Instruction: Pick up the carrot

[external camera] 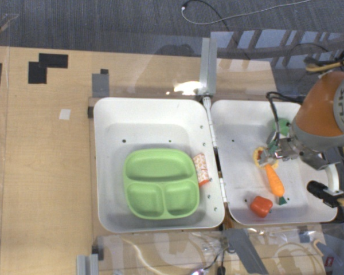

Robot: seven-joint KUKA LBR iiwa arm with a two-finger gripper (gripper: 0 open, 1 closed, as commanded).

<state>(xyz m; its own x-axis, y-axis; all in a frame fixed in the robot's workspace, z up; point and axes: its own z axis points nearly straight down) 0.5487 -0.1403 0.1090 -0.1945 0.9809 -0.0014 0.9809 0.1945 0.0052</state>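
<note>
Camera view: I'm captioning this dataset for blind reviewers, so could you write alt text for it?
A grey arm's two-finger gripper hovers at the top end of an orange toy carrot lying in the right-hand shallow white bin, near a small red-orange block. The left-hand white bin holds a green three-compartment plate, with a small patterned packet beside it.

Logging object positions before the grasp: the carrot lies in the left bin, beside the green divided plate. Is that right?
Not quite. The camera view shows the carrot lying in the right bin, below the gripper. The green divided plate sits in the left bin.
</note>
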